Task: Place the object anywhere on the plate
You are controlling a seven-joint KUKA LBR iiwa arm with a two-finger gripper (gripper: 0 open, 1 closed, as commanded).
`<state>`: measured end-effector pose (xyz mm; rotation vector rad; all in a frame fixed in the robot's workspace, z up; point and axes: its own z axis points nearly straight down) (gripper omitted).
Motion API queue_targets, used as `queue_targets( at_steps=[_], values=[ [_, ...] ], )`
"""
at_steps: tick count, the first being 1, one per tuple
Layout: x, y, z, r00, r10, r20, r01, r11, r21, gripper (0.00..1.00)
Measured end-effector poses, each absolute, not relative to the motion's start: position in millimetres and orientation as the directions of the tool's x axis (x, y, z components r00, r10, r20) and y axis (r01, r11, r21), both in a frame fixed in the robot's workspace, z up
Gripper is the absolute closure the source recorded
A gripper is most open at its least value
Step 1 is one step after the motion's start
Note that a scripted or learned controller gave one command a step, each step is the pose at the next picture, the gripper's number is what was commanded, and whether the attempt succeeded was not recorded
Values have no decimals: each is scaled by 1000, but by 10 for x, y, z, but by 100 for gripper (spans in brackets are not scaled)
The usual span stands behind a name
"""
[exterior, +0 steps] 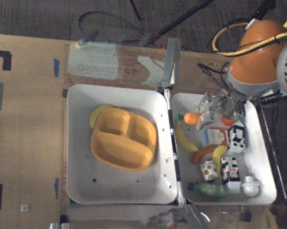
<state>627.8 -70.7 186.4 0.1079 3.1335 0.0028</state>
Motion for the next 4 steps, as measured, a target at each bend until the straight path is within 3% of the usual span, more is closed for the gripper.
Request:
queue_targets(
  at_steps=[1,2,3,4],
  values=[
    [6630,-397,2409,-1000,-1,-10,-1,1000,1,100],
    [6681,137,2515,-997,78,-10,78,997,3,100],
    [6599,-38,3161,-869,495,-8,495,869,4,100],
    [6607,-299,3319,-909,417,-9,417,909,4,100]
  ],
)
